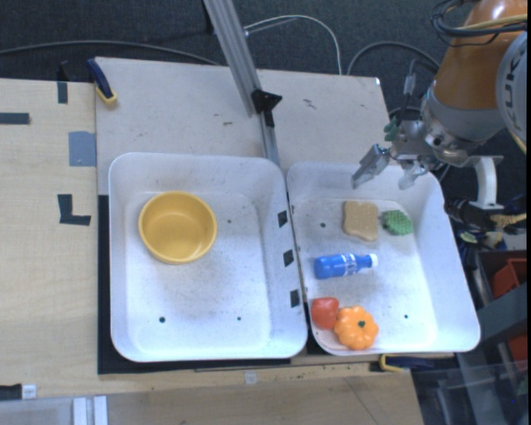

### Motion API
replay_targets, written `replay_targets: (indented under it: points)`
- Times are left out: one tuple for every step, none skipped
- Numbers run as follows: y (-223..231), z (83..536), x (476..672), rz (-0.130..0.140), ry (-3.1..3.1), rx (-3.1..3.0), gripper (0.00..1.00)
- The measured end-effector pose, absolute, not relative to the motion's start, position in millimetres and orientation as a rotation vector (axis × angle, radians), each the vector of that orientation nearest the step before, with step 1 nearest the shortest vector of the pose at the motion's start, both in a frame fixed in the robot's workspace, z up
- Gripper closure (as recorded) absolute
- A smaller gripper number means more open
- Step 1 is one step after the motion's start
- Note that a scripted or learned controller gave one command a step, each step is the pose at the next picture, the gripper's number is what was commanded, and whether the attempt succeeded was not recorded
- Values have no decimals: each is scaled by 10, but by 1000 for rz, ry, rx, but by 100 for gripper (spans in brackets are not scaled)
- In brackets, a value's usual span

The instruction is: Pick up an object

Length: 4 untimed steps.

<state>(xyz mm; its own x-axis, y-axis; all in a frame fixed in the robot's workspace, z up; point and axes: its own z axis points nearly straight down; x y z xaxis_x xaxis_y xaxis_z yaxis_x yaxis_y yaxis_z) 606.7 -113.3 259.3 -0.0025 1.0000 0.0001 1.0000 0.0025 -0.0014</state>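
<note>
Grey gripper is hovering, fingers spread and empty, above tan bread slice; green toy crowding alongside risks a fouled grasp.

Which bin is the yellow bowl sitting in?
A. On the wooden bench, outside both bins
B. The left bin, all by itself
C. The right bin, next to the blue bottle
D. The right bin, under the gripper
B: the yellow bowl sits alone in the left bin, while the blue bottle and the other toys lie in the right bin.
</note>
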Motion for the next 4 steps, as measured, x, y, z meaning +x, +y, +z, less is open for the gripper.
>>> replay_targets:
  points:
    - [-1133,2594,6067,1,-2224,-2218,0]
    - [-1064,1980,6007,8,-2220,-2215,0]
    - [-1046,1499,5912,8,-2220,-2217,0]
    - [-1075,907,5805,9,-2218,-2216,0]
